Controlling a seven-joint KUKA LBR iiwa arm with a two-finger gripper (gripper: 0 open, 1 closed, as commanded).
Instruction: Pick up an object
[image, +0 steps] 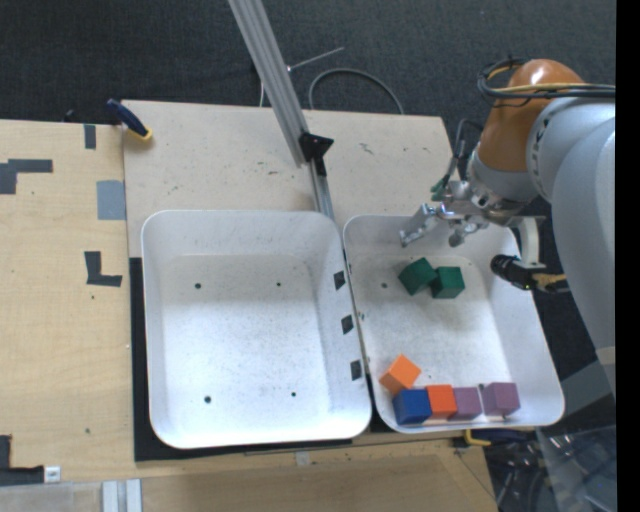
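Gripper (437, 228) hangs over the far end of the right bin (520, 330), at the end of the grey arm (575, 180) that comes in from the right with its orange band (520, 120) above the wrist. Its two metal fingers stand spread apart, one reaching toward the left and one pointing down, and nothing sits between them.

Just below the gripper, on the floor of the same bin, two dark green blocks (432, 278) lie touching each other, the left one turned at an angle. They are apart from the fingertips.

Along the near wall of the right bin several blocks are gathered: an orange block (402, 372) tilted on its own, then a row made up of a blue block (411, 405), a second orange block (441, 400), and two purple blocks (484, 400) side by side.

To the left sits the left bin (160, 300), its white floor speckled with dark marks. Both bins rest on the pale tabletop (200, 150), and a slanted metal bar (275, 80) crosses above the far edge.
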